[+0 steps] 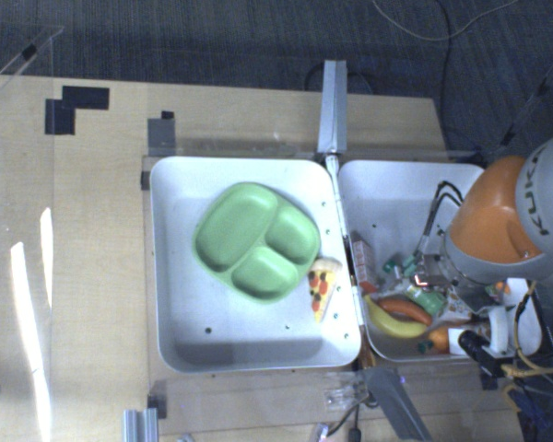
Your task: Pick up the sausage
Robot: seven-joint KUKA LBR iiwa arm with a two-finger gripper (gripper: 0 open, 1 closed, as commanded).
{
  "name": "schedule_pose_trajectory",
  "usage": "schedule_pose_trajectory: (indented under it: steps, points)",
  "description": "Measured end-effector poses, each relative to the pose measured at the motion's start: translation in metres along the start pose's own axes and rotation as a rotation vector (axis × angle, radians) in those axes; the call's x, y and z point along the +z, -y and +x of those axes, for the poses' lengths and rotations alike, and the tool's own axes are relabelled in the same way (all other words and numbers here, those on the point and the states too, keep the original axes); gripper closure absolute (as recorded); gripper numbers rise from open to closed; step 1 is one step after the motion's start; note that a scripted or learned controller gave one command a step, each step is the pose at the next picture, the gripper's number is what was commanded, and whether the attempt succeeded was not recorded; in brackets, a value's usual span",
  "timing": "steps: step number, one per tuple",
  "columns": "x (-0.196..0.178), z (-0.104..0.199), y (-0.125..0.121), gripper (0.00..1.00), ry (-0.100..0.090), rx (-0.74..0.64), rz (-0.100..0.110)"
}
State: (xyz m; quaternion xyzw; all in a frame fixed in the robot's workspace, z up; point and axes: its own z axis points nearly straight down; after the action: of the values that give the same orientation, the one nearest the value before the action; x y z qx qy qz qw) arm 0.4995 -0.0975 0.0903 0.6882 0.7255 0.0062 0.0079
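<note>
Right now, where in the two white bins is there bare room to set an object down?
Bare floor: left white bin, left of and below the green three-compartment plate; right white bin, upper half. Crowded: its lower part, yellow banana and other toys under the gripper.

item: reddish-brown, elongated toy sausage (pixel 405 308), smooth and slightly glossy. pose: lying flat, long axis running roughly left to right with a slight downward tilt toward the right. location: right-hand white bin, lower part, among a cluster of small items. rests directly on top of a yellow banana, touching it along its length. right end partly hidden beneath the arm's wrist; exact full length cannot be told.
</note>
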Motion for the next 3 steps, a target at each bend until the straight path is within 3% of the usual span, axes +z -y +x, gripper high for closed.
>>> schedule_pose_trajectory:
  steps: [1, 2, 3]
  points:
    - [0.002, -0.031, -0.031, 0.00, -0.004, 0.235, 0.010]
    - [0.000, 0.008, 0.007, 0.00, 0.001, 0.141, 0.003]
    - [-0.002, 0.011, 0.005, 0.00, 0.009, -0.493, -0.005]
